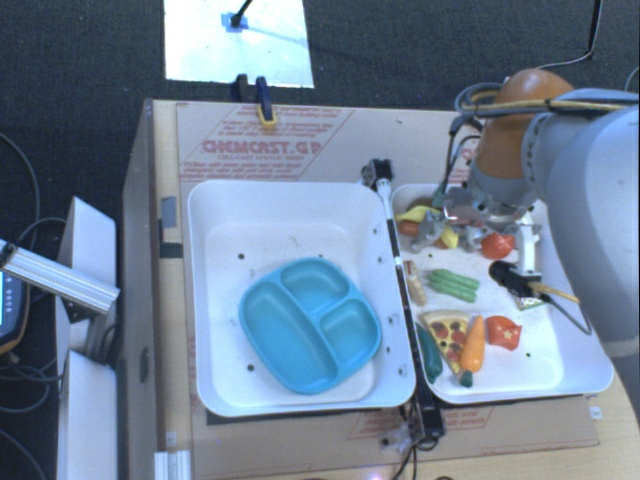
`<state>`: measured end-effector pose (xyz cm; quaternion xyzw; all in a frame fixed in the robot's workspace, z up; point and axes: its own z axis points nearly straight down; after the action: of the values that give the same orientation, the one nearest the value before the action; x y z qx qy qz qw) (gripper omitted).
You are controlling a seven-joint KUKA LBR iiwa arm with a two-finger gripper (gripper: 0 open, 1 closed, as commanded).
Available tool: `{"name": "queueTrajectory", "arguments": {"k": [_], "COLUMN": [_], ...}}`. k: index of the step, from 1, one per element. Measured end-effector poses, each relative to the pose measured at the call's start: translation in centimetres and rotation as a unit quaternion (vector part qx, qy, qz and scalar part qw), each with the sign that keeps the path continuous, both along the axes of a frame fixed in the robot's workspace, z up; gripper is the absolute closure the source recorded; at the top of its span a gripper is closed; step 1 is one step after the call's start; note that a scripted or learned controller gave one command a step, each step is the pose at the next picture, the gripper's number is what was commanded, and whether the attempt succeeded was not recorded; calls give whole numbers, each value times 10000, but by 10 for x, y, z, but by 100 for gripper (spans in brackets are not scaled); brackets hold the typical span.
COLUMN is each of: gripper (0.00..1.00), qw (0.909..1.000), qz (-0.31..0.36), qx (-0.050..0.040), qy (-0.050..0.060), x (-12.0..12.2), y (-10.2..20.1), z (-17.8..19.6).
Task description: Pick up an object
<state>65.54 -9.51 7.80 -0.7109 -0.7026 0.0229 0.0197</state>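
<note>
My gripper point(436, 232) reaches down into the far left part of the right bin point(560, 366), in among a cluster of toy foods. A yellow piece point(415, 214) and a small orange piece point(408, 228) lie right at its left side, and a red tomato point(497, 244) sits just to its right. Nearer the front lie green beans point(452, 285), a pizza slice point(446, 327), a carrot point(473, 344) and a red pepper point(504, 333). The arm's body hides part of the cluster.
The left bin point(215, 268) holds a blue divided plate point(310, 323). A dark green piece point(429, 354) lies against the right bin's left wall, with a small tan piece point(416, 287) further back. A white sheet point(238, 26) lies on the floor beyond the bench.
</note>
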Motion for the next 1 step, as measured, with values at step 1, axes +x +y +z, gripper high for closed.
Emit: {"name": "queueTrajectory", "arguments": {"k": [1], "gripper": [0], "qw": [10000], "qz": [10], "qx": [64], "qy": [12], "x": [1], "y": [-4], "z": [0]}}
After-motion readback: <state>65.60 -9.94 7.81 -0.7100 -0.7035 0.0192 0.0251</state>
